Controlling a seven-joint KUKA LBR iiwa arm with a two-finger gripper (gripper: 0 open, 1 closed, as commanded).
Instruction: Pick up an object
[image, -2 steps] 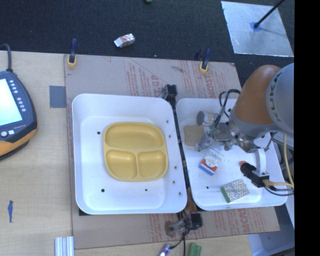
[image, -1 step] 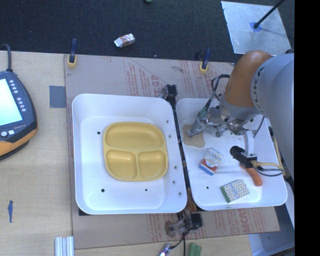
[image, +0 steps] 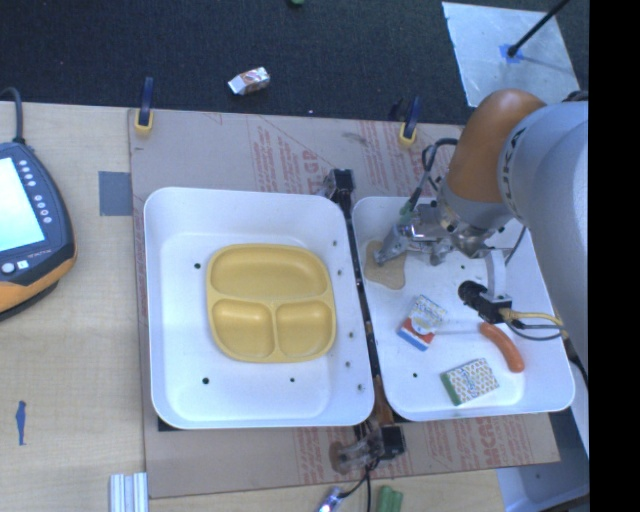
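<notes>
arm (image: 530, 150) over right bin (image: 535, 400) | pincer (image: 400, 245) at tan piece (image: 385, 268) | grip state unclear

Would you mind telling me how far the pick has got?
Done: the arm has brought the pincer low into the right bin, at the tan piece. In hand: nothing visibly gripped. Left: grasping and lifting; the packet, sponge and orange tool lie on the bin floor.

The grey arm (image: 535, 160) reaches in, gripper (image: 392, 247) lowered.
</notes>
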